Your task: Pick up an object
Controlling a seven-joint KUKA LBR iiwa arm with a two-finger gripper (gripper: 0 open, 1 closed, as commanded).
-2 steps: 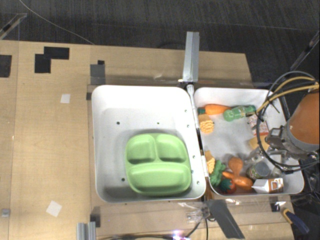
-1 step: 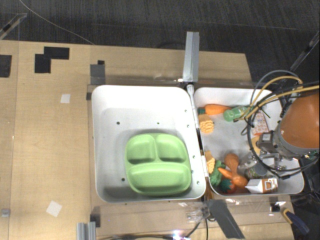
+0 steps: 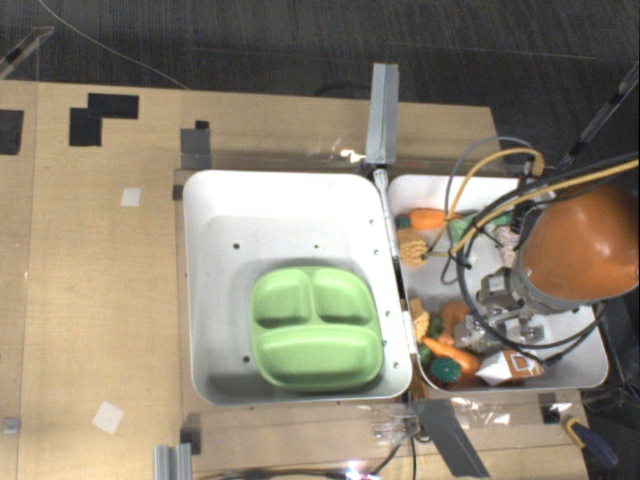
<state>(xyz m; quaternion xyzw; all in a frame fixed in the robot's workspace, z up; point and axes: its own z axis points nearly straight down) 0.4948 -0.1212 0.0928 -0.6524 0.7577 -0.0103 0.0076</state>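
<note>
Overhead slanted view of a wooden bench point(image 3: 90, 298) bearing two shallow white bins set side by side. The left bin point(image 3: 215, 218) holds a green three-compartment tray point(image 3: 316, 327), lying flat toward the bin's near right part, its large compartment nearest the viewer. The right bin point(image 3: 590, 363) holds a cluster of small toy foods along its left wall and near corner: an orange carrot-like piece point(image 3: 428, 219) at the far left, a yellow piece point(image 3: 412, 251) just below it against the divider, a yellow corn-like piece point(image 3: 419, 322) lower down, an orange-and-green carrot point(image 3: 446, 356) near the front edge, and a white carton with a brown label point(image 3: 508, 367) at the front. The arm, with its orange band point(image 3: 585, 243) and looped cables point(image 3: 480, 218), reaches in from the right over the right bin. The gripper point(image 3: 500, 320) is lowered among the toy foods, just above the carton and beside the carrot; whether its fingers are open, closed or clasping anything cannot be told, since the wrist hardware hides them
</note>
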